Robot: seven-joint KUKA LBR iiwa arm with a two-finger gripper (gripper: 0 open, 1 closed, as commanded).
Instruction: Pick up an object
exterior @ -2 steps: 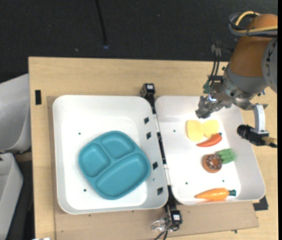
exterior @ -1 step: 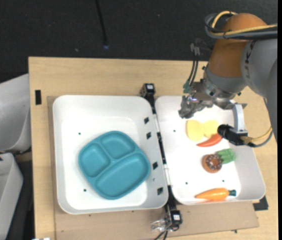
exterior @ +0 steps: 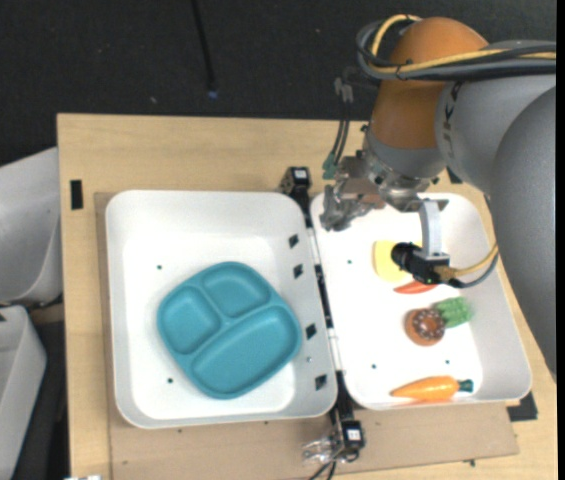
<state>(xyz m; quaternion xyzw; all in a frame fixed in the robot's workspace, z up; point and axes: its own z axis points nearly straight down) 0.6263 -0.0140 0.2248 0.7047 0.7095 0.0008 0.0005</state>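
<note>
two white bins sit side by side on a wooden bench (exterior: 162,148). the left bin (exterior: 122,268) holds one thing, a blue plate (exterior: 227,328) with three sections, lying flat and a little turned, towards the near half of the bin.

the right bin (exterior: 362,338) holds the small things that could be picked. a yellow piece (exterior: 383,258) lies in the far half, partly hidden from this angle. just below it is a thin red pepper (exterior: 414,288), lying at a slant. nearer the middle is a round brown donut (exterior: 425,326), with a green leafy piece (exterior: 456,312) touching its right side. an orange carrot (exterior: 424,390) with a green top lies along the near wall, well apart from the rest, its top pointing right.

the gripper (exterior: 340,208) hangs at the far left corner of the right bin, close to the wall the two bins share. it is apart from all the things in the bin, and nothing shows in it. whether it is spread or pressed together cannot be told from this angle. the arm (exterior: 417,88) rises behind it, orange band uppermost.
</note>
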